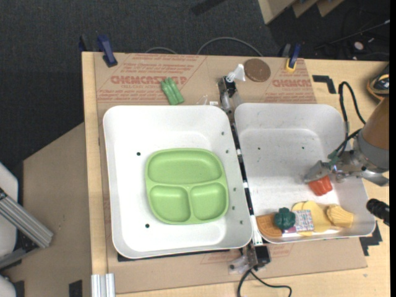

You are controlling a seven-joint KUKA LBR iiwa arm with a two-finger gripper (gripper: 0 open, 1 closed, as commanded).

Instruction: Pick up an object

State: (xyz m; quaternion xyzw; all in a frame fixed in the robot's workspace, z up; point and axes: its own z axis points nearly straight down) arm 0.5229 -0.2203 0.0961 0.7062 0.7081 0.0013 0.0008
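Objects for picking are lying in the right bin [291, 119], grouped along its near edge. An orange-red item [320, 186] is sitting just below the gripper [327, 171], close to the fingertips or touching them (the exact contact cannot be made out). Nearer the front wall, a dark green piece [284, 218] is resting against a tan rounded piece [266, 226] at the bin's front left corner. Beside the green piece a small printed packet [303, 221] is lying on a pale yellow flat item [315, 214], and a yellow ridged piece [340, 215] is lying just to the right of that.

The arm [377, 138] is reaching in from the right edge and its grey wrist is hanging over the right half of this bin. The gripper is pointing down and to the left toward the orange-red item. Whether its fingers are parted or closed cannot be told at this slant, and nothing is visibly sitting between them.

The left bin [124, 135] is holding a light green divided tray [185, 185], lying flat near its middle. Behind the bins, on the cardboard sheet [142, 73], a small green object [172, 91] is lying near the left bin's far edge, and a brown disc [257, 70] is sitting further right.
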